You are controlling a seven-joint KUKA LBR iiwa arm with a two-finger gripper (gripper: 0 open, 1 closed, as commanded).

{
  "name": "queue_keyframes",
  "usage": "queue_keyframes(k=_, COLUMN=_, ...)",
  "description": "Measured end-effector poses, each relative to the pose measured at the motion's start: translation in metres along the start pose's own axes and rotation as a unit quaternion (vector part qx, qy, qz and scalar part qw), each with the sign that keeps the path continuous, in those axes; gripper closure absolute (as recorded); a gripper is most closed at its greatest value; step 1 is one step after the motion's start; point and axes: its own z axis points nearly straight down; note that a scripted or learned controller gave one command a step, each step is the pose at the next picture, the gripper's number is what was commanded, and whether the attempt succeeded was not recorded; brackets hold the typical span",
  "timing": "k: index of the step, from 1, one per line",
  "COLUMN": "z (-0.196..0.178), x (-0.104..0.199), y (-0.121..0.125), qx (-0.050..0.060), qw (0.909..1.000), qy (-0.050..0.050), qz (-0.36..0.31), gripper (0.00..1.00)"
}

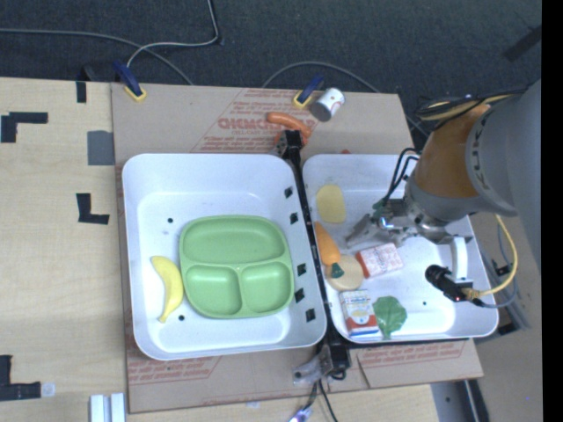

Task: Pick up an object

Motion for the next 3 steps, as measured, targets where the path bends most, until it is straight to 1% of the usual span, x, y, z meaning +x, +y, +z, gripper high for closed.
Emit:
queue_keyframes(k=1, z=0.000, x=0.041, y=-0.053, qx=0.000, qw=1.0000, qy=0.000, qz=0.000, gripper=0.00)
queue_keyframes(k=2, z=0.000, x=0.043, y=-0.005, qx=0.000, qw=1.0000, qy=0.000, qz=0.000, gripper=0.00)
queue_keyframes(k=3, z=0.001, x=0.043, y=0.067, qx=0.000, qw=1.0000, qy=0.000, qz=0.000, gripper=0.00)
